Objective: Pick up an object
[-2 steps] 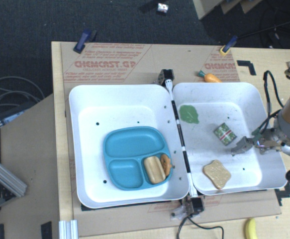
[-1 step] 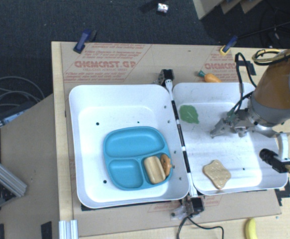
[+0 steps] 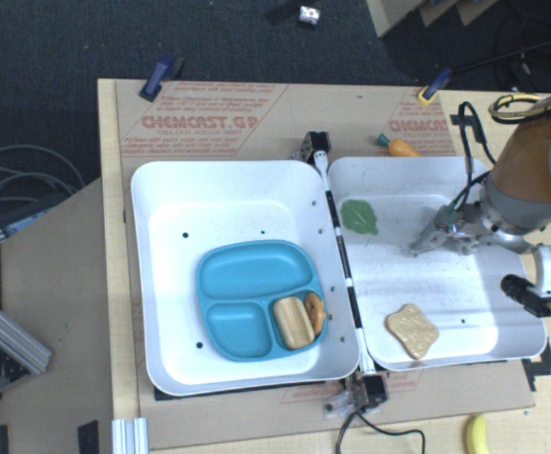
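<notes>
Claw (image 3: pixel 426 242) sits low in the right bin (image 3: pixel 502 343), pointing left toward the middle of the bin floor; can't tell its state from this angle, and nothing visible in it. Nearest candidates in that bin: a green leaf-shaped piece (image 3: pixel 359 217) just up-left of the claw, near the divider betw. bins, and a tan cracker-like piece (image 3: pixel 412 330) well below it, toward the bin's front edge. Both look flat and thin, prob. light, likely toy food, so weight is no issue but lying flush on the floor is: little edge to pinch. Leaf looks soft/floppy, may slide or fold; best bet is coming straight down and pinching across its narrow width. Tan piece seems stiffer w/ some thickness, so across opposite edges should hold better. Left bin (image 3: pixel 162 282) carries a blue divided tray (image 3: pixel 251 272) w/ a brown bread-like item (image 3: pixel 299 320) in its lower-right compartment; chunkier, easier to grip across its sides, but tray walls crowd it and it's far from the claw. All sits on the tabletop (image 3: pixel 114 206).
</notes>
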Motion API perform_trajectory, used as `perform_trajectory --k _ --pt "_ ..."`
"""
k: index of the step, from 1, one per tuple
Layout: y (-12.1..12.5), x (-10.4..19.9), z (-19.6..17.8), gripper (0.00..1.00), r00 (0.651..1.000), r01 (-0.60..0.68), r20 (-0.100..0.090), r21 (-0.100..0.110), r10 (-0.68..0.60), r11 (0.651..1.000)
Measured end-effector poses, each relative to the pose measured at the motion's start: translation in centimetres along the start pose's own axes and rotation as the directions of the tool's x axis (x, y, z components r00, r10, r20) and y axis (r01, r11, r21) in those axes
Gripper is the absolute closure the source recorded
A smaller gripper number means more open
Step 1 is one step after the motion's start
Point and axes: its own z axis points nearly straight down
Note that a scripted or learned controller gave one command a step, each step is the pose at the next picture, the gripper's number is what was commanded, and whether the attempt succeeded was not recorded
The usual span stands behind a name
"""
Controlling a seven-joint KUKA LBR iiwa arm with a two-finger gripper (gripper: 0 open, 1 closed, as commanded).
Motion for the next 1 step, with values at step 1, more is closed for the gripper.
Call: perform_trajectory --k 1 --pt "4.41 -2.77 -0.02 0.0 1.0 0.005 -0.01 0.002 -0.005 1.0"
